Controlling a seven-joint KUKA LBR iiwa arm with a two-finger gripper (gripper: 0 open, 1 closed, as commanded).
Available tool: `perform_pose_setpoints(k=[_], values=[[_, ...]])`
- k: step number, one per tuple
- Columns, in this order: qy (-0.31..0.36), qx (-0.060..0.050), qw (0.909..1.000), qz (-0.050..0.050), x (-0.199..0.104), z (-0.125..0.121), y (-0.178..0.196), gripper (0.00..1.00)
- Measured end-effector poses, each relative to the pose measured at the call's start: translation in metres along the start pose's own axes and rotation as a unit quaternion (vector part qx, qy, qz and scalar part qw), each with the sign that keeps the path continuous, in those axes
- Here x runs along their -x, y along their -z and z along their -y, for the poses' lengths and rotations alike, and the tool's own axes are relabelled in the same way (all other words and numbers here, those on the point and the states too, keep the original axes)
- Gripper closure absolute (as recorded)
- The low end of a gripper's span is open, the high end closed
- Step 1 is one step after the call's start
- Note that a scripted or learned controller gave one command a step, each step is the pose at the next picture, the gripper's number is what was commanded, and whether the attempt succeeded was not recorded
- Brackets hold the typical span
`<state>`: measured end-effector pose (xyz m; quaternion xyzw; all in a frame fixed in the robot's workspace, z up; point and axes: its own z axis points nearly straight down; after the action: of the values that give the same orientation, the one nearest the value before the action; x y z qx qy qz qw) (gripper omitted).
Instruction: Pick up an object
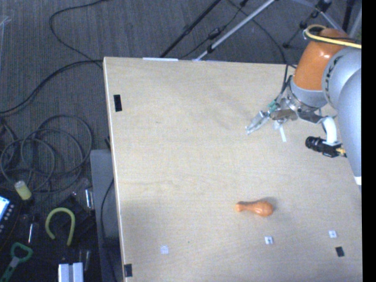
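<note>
A small orange object, shaped like a gourd with a thin neck pointing left, lies on the pale wooden bench top toward the front. My gripper hangs at the right, well behind the orange object and apart from it. Its two thin fingers are spread open with nothing between them. The grey arm with its orange band comes in from the right edge.
Small white tags and black marks dot the bench top. Its left edge drops to a carpeted floor with cables and tools. Tripod legs stand behind the bench.
</note>
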<state>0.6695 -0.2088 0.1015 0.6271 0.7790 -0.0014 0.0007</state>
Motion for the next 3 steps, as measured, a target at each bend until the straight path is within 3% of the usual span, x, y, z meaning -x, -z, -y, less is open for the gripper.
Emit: perform_pose_setpoints(k=[1, 2, 3], values=[[0.041, 0.000, 0.9992, 0.000, -0.006, 0.000, -0.017, 0.00], [0.041, 0.000, 0.9992, 0.000, -0.006, 0.000, -0.017, 0.00], [0.103, 0.001, 0.9946, -0.001, -0.046, -0.009, -0.017, 0.00]])
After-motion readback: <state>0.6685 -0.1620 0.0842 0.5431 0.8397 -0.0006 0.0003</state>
